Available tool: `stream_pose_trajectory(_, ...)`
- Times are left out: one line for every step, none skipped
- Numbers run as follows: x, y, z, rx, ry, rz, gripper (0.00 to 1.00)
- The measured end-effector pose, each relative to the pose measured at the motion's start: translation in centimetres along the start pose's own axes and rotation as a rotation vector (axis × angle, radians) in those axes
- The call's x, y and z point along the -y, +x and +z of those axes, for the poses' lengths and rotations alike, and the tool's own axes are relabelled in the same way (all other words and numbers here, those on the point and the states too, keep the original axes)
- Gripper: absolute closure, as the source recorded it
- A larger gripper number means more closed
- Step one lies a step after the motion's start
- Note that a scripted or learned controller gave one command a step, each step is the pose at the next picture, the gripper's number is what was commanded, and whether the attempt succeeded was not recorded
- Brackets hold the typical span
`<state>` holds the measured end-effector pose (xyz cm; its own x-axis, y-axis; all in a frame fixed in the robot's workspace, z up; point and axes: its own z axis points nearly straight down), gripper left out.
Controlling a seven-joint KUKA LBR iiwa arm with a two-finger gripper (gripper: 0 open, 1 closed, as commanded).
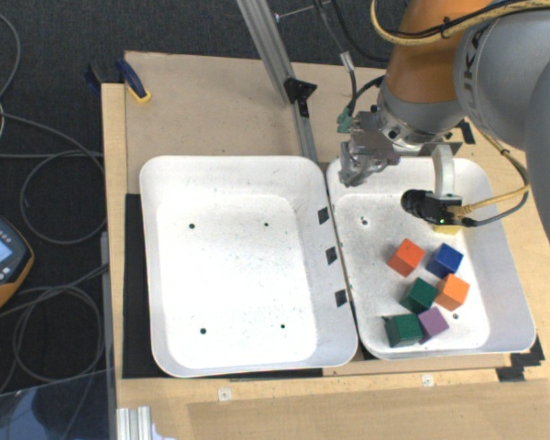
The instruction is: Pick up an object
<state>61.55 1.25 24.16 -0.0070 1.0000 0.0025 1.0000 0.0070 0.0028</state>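
Note:
My gripper (356,170) hangs over the far left corner of the right bin (371,246), well above and left of the blocks. Nothing shows between its fingers. In the right bin lie several small blocks: an orange one (405,257), a blue one (445,259), a second orange one (454,291), a green one (422,294), a purple one (432,322) and a dark green one (403,329). They cluster in the near right part of that bin, apart from the gripper.
The left bin (234,264) is bare white. A metal pole (273,58) slants up behind the bins. A black sensor with a green light (428,205) and a yellow cable hangs over the right bin's far side. Cables lie on the floor at left.

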Motion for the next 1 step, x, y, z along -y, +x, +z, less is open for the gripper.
stream_pose_trajectory(0.33, 5.01, 1.07, 0.001, 0.005, 0.001, 1.00)
